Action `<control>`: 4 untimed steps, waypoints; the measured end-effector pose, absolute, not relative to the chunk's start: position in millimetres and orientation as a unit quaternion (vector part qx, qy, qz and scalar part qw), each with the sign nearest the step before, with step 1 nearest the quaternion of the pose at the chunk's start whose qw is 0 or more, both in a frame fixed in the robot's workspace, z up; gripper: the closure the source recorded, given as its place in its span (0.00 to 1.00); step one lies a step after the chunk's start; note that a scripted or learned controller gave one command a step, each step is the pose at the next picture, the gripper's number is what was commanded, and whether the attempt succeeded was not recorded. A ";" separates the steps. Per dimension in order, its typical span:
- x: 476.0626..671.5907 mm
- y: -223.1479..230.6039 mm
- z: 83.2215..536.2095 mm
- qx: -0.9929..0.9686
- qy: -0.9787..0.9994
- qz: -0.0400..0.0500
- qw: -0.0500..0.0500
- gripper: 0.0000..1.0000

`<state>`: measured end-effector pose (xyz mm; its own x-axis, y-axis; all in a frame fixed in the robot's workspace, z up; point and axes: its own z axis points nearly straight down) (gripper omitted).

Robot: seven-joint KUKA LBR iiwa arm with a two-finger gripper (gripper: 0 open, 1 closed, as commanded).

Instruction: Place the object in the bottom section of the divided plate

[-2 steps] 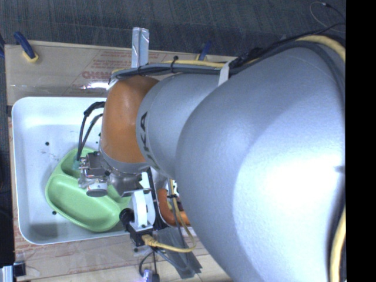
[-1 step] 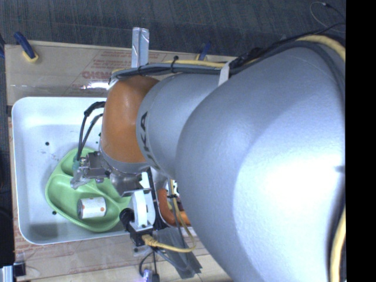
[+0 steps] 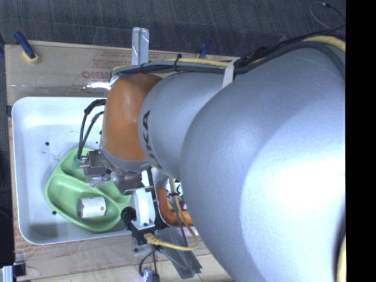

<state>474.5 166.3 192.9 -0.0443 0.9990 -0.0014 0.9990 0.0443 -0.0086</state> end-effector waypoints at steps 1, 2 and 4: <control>541.6 142.0 244.2 -0.689 -0.725 0.001 0.001 1.00; 554.2 84.2 372.9 -0.561 -0.828 0.000 0.000 1.00; 604.3 32.7 443.3 -0.379 -0.925 0.000 -0.002 1.00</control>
